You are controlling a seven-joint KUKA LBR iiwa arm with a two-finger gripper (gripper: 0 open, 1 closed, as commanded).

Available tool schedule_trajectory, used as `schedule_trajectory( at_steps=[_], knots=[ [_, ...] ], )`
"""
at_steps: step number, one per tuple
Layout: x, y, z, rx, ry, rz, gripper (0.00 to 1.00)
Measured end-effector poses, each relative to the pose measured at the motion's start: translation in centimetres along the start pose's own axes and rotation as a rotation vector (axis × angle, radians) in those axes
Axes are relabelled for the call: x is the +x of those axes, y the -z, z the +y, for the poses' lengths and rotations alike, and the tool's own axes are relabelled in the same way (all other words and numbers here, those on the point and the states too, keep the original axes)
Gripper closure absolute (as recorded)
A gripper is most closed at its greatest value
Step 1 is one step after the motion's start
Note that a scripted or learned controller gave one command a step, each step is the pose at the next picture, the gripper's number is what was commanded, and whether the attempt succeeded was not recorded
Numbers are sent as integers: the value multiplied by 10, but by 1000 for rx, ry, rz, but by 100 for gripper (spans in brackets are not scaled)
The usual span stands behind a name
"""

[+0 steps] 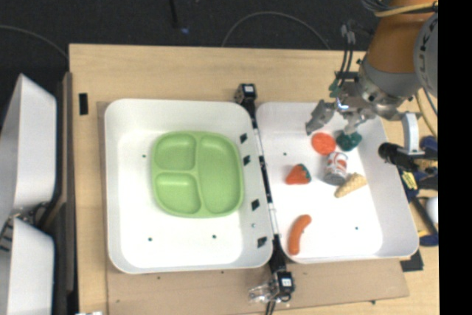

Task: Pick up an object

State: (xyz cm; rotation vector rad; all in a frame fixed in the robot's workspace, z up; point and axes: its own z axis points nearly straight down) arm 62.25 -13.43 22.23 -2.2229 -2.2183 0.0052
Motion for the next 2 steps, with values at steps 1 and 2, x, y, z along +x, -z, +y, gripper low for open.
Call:
schedule_trajectory(
  at_steps=[1, 2],
  knots=[
    [8, -50, 1, 0, 3, 0, 0],
    [12, -94, 2, -1, 2, 0, 0]
  ],
)
